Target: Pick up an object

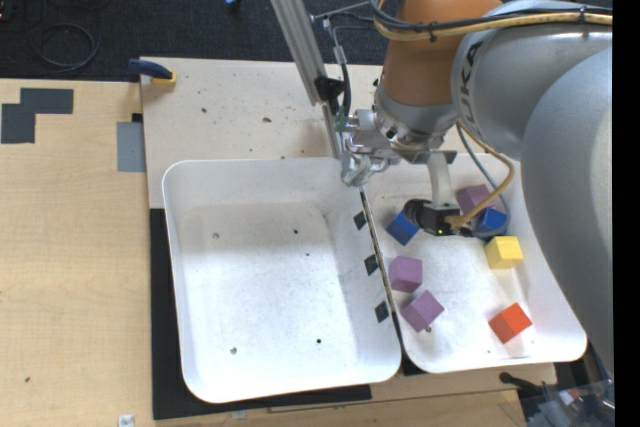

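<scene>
Slightly skewed, blue cube [402,228] lies near hand [353,172].

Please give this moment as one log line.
gripper: above bins' shared edge | cubes: lying in right bin | pick: not done

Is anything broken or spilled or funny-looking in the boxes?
Nothing looks broken or spilled. The blocks lie jumbled at different angles, all inside the right bin. One odd bit: the hand is over the rim between the bins, not over a block.
</scene>
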